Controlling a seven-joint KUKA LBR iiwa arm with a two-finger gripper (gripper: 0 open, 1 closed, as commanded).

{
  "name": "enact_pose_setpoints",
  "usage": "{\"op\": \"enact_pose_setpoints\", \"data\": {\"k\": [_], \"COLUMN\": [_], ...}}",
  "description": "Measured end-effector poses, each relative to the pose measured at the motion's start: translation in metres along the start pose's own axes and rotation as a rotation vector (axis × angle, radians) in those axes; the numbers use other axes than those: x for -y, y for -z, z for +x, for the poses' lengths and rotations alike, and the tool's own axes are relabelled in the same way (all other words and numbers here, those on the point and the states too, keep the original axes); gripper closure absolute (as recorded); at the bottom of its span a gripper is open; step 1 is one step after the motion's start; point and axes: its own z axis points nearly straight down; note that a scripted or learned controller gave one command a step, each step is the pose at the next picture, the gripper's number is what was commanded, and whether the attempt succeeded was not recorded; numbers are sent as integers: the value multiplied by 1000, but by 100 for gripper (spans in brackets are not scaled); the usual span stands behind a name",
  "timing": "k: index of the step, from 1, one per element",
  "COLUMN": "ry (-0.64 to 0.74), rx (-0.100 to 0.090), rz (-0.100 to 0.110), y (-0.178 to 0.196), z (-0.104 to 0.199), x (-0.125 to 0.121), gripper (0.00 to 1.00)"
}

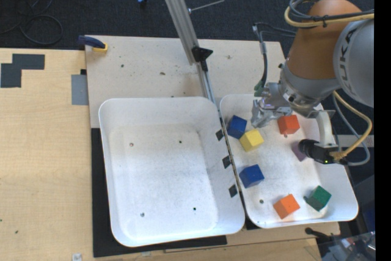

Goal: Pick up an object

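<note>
Both bins (122, 131) were white. Right bin (342, 205): two blue cubes (237, 126) (251, 175), yellow cube (251, 140), two orange cubes (288, 124) (286, 206), green cube (318, 198), purple piece (299, 151). Arm (342, 52) grey, orange band.

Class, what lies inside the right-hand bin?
Seven blocks: two blue, one yellow, two orange, one green, one purple partly covered by the arm.

Grey letters run down the grey arm casing (357, 64) at the view's right edge; they look like part of "KUKA", though only "UK" or so can be made out. Nothing else carries readable writing.
</note>
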Motion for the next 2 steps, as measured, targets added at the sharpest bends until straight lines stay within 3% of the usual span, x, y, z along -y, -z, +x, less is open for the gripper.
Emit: {"op": "enact_pose_setpoints", "data": {"k": [2], "ry": [-1], "rx": [0], "rz": [1], "y": [1], "z": [93], "x": [-14], "gripper": [100]}}
